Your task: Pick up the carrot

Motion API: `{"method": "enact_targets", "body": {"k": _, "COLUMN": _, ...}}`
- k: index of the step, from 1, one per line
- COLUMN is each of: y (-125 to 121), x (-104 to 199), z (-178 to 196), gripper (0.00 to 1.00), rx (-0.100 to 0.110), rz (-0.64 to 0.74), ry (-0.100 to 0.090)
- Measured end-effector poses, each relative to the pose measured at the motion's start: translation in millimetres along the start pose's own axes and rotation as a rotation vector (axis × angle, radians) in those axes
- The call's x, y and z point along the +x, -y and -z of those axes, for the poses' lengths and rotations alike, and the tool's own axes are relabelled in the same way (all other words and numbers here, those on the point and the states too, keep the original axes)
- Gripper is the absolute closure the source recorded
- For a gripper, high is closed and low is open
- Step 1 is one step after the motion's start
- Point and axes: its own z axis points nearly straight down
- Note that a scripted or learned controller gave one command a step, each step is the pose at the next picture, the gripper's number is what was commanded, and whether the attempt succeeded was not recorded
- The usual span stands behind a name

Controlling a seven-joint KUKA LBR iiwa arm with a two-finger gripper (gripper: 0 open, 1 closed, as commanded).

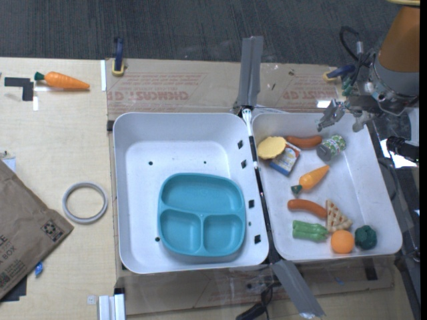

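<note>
A small orange carrot (314, 177) with a green stem end lies at a slant in the middle of the right bin (380, 179), among other toy foods. A second, larger carrot (64, 81) lies on the wooden bench top at the far left, outside both bins. My gripper (343, 119) hangs over the right bin's far edge, up and to the right of the bin's carrot and well apart from it. Its fingers (330, 117) stand open with nothing between them. The orange band (405, 35) of the arm rises above it.
Around the bin's carrot lie a yellow disc (271, 147), a blue packet (287, 160), a grey-green can (331, 147), two red sausages (307, 207), a waffle (337, 216), a green vegetable (309, 231) and an orange (342, 241). The left bin holds a teal divided plate (201, 215).
</note>
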Motion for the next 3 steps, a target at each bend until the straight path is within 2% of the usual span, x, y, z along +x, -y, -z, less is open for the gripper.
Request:
{"method": "enact_targets", "body": {"k": 1, "y": 40, "x": 7, "z": -136, "gripper": 0.00, "rx": -0.003, "rz": 0.292, "ry": 0.000}}
{"method": "enact_targets", "body": {"k": 2, "y": 84, "x": -1, "z": -137, "gripper": 0.00, "rx": -0.001, "rz": 0.128, "ry": -0.001}}
{"method": "enact_targets", "body": {"k": 3, "y": 131, "x": 0, "z": -61, "gripper": 0.00, "rx": -0.001, "rz": -0.021, "ry": 0.000}}
